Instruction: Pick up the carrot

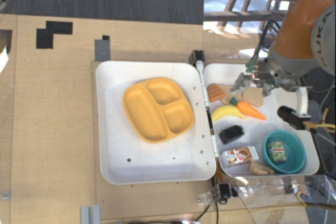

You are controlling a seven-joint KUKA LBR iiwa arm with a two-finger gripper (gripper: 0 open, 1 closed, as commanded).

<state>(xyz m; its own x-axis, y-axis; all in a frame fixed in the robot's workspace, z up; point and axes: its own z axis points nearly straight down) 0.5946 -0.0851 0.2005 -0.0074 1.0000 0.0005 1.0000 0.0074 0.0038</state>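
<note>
We see divided plate (pixel 157 109) in left bin (pixel 113 165). In right bin (pixel 314 162): carrot (pixel 250 110) right of banana (pixel 226 113), gripper (pixel 247 83) just behind them, bowl (pixel 284 151) in near right corner, small box (pixel 240 156) left of bowl.

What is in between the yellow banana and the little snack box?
In the camera view, a black block lies between the yellow toy banana and the small printed snack box.

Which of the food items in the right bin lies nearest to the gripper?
The orange carrot, just below the gripper; the yellow banana lies farther left.
</note>
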